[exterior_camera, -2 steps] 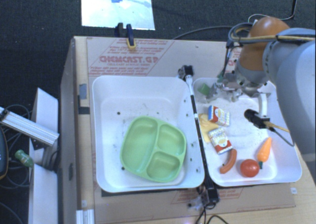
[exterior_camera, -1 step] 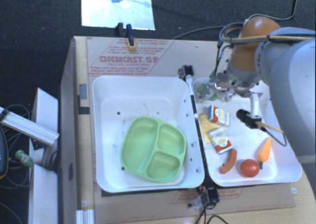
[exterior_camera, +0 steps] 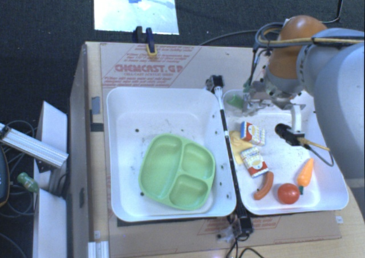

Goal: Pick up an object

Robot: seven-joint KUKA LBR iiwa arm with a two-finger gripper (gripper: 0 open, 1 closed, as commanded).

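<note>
**Task status: pick not yet completed**

1. Arm position. The arm (exterior_camera: 296,63) reaches in over the far end of the right bin (exterior_camera: 333,193). Its wrist hangs low above the bin's far left corner, just beside a clear green cup (exterior_camera: 232,102).

2. Jaws. The jaws sit under the wrist housing and are largely hidden. Whether they are open or closed cannot be told, and no item is seen between them.

3. Candidate items. All lie in the right bin:
   - the green cup, at the far left corner, nearest the wrist;
   - a small carton (exterior_camera: 252,132), near the middle;
   - a yellow piece (exterior_camera: 238,144), against the left wall;
   - a second packet (exterior_camera: 254,162), just beside the yellow piece;
   - a sausage (exterior_camera: 263,185), a tomato (exterior_camera: 288,193) and a carrot (exterior_camera: 305,172), along the near end.

4. Left bin (exterior_camera: 154,109). It holds a green divided plate (exterior_camera: 178,171), well apart from the arm.

5. Progress, as judged. The approach appears made, with the cup the likely target. Every item rests on a bin floor, so nothing is lifted. Remaining: secure a grip on one item and raise it clear of the bin.
</note>
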